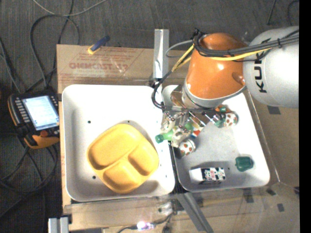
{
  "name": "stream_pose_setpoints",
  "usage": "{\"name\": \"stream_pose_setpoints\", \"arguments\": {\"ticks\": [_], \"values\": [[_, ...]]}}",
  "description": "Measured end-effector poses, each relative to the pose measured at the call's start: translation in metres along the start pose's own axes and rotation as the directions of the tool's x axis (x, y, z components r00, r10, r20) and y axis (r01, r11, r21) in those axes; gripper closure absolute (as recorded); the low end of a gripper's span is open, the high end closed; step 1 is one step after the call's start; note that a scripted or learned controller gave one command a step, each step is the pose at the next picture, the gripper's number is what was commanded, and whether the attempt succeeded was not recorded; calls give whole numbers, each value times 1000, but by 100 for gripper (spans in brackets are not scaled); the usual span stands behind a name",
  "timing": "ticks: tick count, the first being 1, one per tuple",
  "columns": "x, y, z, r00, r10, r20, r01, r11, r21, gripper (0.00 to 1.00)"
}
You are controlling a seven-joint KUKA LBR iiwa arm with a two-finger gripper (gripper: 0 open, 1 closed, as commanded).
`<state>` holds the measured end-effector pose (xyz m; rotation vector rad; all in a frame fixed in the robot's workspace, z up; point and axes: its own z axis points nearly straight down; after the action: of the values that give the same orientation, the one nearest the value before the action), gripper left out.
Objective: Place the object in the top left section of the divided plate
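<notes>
Objects are sitting in the right bin (260, 176): a cluster of small green, white and red-spotted pieces (182, 137) near its left wall, a spotted piece (227, 118) further right, a green piece (244, 163) and a white patterned block (209, 174) toward the near edge. You are hovering the tool (182, 125) directly over the cluster; I cannot tell which piece you are targeting, nor the state of the tool, because the orange wrist band (214, 74) is masking it from above. Nothing is visibly sitting in its grasp. The yellow divided plate (124, 158) is lying tilted in the left bin (73, 101), well apart from the cluster, all sections looking bare. Likely reason for the arm's pose: it is working from the right side, so the pick is coming first and the carry across the bin walls is not yet done.
</notes>
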<state>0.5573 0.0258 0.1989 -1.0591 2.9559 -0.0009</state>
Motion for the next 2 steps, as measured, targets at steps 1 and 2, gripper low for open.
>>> {"name": "stream_pose_setpoints", "arguments": {"ticks": [1, 2], "values": [[0, 0, 0, 1000, -1, 1, 1, 1000, 0, 0], [-1, 0, -10, 1000, 2, 3, -2, 1000, 2, 100]]}}
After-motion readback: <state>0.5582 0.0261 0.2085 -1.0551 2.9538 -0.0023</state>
